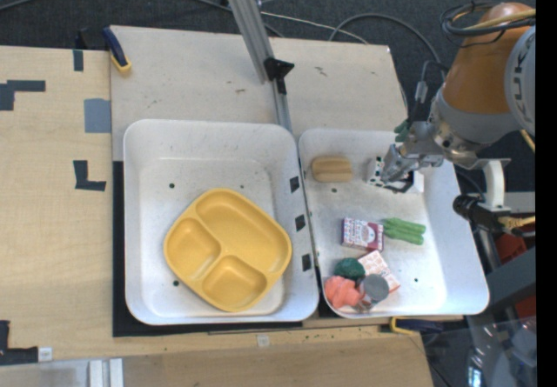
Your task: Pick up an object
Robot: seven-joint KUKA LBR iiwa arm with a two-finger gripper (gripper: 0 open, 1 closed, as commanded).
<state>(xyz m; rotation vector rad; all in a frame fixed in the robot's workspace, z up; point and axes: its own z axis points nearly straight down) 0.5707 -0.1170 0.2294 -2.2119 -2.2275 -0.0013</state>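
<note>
Camera view: gripper [396, 170] hangs over the far right part of the right bin [452, 283]; can't tell its finger state, too dark and small. Just left of it lies a tan rounded block [332, 169]. Nearer: pink-white carton [361, 233], green ridged piece [404, 230], then a clump at the near edge with dark green, grey and coral-orange [342, 291] items. Left bin [139, 203] holds a yellow divided tray [228, 248].

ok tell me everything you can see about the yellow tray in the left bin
The yellow tray is a rounded-corner plate that looks like plastic, moulded into three compartments: one long, two smaller. It lies flat, open side up and turned at an angle, on the floor of the left bin, toward its front right. Nothing sits in it, and the hand is over the other bin.
</note>
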